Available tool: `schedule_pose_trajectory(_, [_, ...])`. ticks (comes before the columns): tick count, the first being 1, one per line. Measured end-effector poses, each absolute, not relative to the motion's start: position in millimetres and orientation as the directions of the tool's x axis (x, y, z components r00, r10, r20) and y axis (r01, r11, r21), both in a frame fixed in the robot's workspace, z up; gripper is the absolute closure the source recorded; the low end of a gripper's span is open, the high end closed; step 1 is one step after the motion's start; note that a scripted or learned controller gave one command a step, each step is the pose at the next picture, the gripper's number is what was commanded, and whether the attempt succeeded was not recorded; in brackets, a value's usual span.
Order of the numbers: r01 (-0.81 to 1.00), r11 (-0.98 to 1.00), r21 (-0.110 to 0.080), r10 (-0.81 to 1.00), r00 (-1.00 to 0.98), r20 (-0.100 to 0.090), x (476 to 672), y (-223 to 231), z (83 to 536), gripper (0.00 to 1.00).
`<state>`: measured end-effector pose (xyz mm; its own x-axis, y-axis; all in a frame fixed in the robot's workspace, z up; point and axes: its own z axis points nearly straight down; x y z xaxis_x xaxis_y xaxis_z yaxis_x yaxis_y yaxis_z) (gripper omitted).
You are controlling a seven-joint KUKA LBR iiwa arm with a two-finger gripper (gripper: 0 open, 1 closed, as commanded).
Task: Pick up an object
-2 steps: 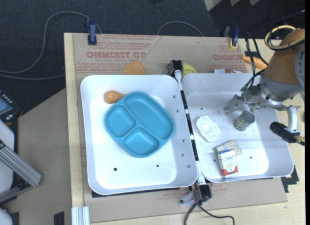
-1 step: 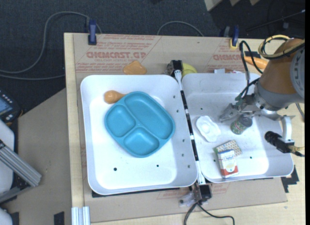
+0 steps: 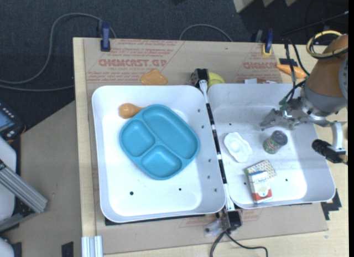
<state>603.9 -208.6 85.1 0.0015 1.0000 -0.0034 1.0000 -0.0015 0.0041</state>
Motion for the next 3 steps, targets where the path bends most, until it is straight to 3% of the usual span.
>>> schedule_pose_trajectory(1, [1.000,0.000,-0.005,1.000,0.000,0.003,558.7,-171,84,0.00])
schedule_pose_trajectory(2, [1.000,-0.001,0.002,1.000,0.001,0.000,561.3,-173,95,1.00])
schedule_pose_trajectory(3, [1.000,0.006,0.003,1.000,-0.006,-0.001,581.1,-112,85,1.00])
